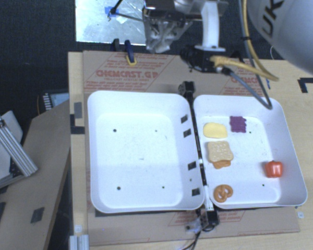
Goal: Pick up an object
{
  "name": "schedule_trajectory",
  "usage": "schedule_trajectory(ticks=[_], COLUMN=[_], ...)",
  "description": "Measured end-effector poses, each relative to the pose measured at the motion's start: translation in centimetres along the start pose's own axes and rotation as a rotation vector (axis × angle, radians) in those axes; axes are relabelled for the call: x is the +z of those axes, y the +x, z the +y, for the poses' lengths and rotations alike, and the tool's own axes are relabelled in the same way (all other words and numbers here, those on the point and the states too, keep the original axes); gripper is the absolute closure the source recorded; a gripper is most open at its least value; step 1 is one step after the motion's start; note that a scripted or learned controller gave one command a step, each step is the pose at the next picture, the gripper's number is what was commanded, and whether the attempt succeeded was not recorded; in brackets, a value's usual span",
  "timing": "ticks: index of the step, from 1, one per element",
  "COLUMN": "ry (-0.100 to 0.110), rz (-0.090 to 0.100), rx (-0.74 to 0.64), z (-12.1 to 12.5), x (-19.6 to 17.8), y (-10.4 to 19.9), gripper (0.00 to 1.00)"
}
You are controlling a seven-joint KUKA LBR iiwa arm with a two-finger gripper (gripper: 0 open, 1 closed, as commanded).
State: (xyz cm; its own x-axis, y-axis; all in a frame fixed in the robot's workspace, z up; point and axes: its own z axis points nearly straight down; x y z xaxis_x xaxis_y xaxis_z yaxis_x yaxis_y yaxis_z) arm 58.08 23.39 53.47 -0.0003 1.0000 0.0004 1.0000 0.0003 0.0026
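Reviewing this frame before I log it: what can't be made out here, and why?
- Two-finger gripper, camera view: blurred against the bench's far edge, so open or shut cannot be told.
- Grey arm body: cut off by the top and right edges.
- Small brown pretzel-shaped piece in the right white bin: too small to tell material.
- Purple square piece: surface detail too small to read.

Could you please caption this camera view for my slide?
Gripper raised beyond the bins; right bin holds pretzel, cracker, purple piece.
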Motion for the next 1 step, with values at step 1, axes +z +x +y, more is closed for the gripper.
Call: schedule_trajectory(ticks=[1], ry=[0.009], rz=[-0.002], rx=[0.002], z=[-6.48], x=[4.96], y=[-4.92], gripper=[1.00])
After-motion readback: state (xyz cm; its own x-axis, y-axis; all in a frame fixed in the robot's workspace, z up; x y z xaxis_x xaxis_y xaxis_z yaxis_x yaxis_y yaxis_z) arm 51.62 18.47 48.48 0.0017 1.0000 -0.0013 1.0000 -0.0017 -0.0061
